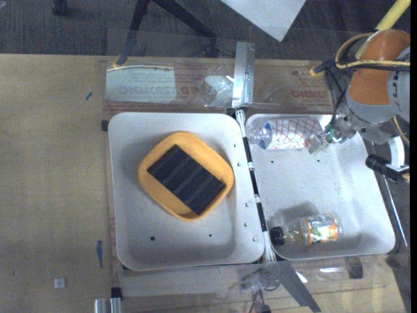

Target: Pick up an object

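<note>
A yellow pad-like object with a black ribbed top (186, 184) lies in the left bin (130, 240). In the right bin (365, 233), a clear plastic bottle with a red net pattern (287, 134) lies along the far wall. A second bottle with an orange label and dark cap (306, 230) lies near the front wall. My gripper (322, 140) hangs low at the far right of the right bin, at the right end of the net-patterned bottle. I cannot make out whether it touches the bottle.
The grey arm with its orange band (381, 57) comes in over the right bin's far right corner. A metal bracket (244, 77) stands behind the divider between the bins. Crumpled clear plastic (218, 90) lies behind the left bin.
</note>
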You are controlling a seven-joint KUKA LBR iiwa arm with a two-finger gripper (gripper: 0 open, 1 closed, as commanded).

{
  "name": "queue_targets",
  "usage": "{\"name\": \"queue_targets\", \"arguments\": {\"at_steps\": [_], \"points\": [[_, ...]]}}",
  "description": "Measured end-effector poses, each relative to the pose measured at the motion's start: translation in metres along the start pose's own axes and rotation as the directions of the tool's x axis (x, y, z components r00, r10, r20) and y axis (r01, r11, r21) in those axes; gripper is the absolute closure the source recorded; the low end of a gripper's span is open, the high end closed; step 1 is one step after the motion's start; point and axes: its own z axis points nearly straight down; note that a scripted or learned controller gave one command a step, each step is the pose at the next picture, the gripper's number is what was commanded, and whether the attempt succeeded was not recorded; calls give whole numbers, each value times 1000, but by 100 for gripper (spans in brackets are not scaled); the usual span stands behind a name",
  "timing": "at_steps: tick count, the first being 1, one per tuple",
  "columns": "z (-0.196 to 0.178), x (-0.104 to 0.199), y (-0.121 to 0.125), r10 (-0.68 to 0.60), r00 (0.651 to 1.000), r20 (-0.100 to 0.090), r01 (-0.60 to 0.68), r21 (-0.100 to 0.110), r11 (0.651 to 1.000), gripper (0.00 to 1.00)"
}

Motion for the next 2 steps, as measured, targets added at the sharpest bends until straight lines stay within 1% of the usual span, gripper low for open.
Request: {"name": "queue_targets", "arguments": {"at_steps": [1, 2], "points": [[2, 12, 8, -14, 1000, -15, 14, -7, 1000, 0], [17, -12, 20, -30, 997, -66, 30, 2, 1000, 0]]}}
